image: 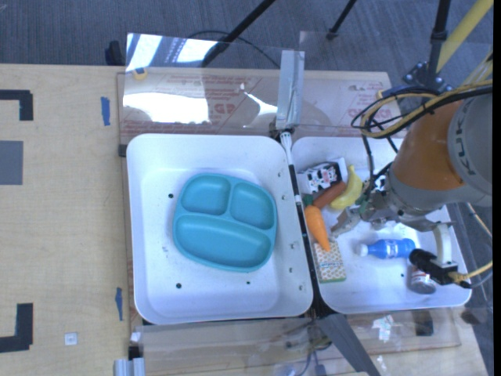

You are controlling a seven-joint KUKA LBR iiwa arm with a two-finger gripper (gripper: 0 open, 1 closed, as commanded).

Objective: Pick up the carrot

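Carrot (pixel 315 224) lay at the right bin's (pixel 391 287) left wall, long axis running upper-left to lower-right, just left of my claw (pixel 352 219). Whether I was clenched or released: could not tell.

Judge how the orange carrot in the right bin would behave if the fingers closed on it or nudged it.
The tapered orange carrot looks like a smooth, rigid toy, so it would probably keep its shape but might slip from a grip. Its round body lies flat, partly on a flat patterned packet, so a nudge could roll it. The yellow banana lies close and might be jostled.
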